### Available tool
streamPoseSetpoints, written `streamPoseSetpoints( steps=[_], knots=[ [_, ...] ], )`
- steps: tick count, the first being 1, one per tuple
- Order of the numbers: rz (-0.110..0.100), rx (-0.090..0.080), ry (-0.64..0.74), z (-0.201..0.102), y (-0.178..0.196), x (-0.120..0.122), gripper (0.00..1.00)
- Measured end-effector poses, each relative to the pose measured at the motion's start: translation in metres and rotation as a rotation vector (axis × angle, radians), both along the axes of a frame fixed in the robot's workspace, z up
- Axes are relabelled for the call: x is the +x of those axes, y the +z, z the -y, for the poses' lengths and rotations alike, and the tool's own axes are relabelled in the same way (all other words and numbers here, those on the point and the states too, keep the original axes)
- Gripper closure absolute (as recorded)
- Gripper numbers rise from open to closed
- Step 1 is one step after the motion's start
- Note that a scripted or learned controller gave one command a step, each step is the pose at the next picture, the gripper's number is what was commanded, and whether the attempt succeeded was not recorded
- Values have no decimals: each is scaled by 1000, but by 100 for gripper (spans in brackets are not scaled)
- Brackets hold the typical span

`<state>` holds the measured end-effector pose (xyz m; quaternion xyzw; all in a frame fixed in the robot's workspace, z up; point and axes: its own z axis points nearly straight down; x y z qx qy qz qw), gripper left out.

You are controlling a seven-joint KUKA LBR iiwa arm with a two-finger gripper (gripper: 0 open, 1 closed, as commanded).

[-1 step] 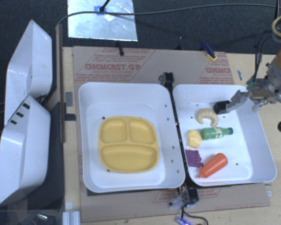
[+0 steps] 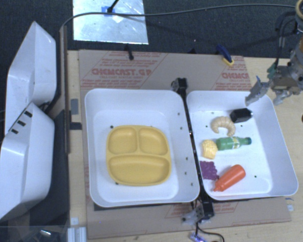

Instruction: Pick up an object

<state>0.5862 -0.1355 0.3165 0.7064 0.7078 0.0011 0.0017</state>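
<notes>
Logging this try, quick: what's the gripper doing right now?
Gripper: open, holding nothing, above the right bin's far corner.

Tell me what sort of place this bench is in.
Most likely a robotics lab set up for picking trials. Two white bins sit side by side on a board, the right one holding toy food such as a carrot and a croissant, and the gripper hangs at its far edge.

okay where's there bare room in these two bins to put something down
Left bin: only narrow margins around the yellow divided plate. Right bin: bare floor along its right wall and lower right corner. Crowded at its left and middle, where croissant, green bottle, corn, grapes and carrot cluster.
</notes>
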Motion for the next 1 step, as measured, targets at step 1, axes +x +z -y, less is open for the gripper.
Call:
streamPoseSetpoints(
  steps=[1],
  knots=[
    [-2,1,-1,0,9,-1,100]
  ],
)
